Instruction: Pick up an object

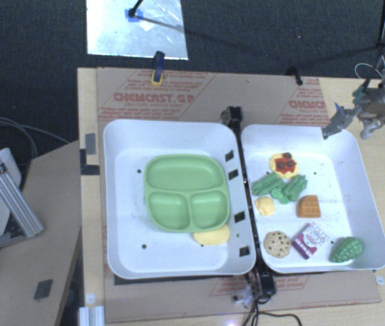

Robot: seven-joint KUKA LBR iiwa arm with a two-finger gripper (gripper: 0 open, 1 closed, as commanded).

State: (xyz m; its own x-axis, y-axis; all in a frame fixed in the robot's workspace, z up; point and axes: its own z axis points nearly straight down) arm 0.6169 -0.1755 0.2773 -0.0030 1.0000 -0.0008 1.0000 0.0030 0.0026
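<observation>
Now | pincer (pixel 350 123) spread open, holding nothing, over right bin (pixel 362 165) rim | board (pixel 153 98) reads "CHEMCAST GP"

one fixed camera, high above bench (pixel 199 80), slanted down, both bins (pixel 121 182)

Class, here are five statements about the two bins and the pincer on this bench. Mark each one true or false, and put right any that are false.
1. The green divided tray lies in the left bin. True.
2. The cookie sits inside the green divided tray. False: it lies in the right bin, near the front.
3. The pincer holds the waffle. False: the pincer is above the right bin's far corner, apart from the waffle.
4. A yellow piece lies at the tray's front edge. True.
5. The broccoli lies in the right bin's front right corner. True.
</observation>
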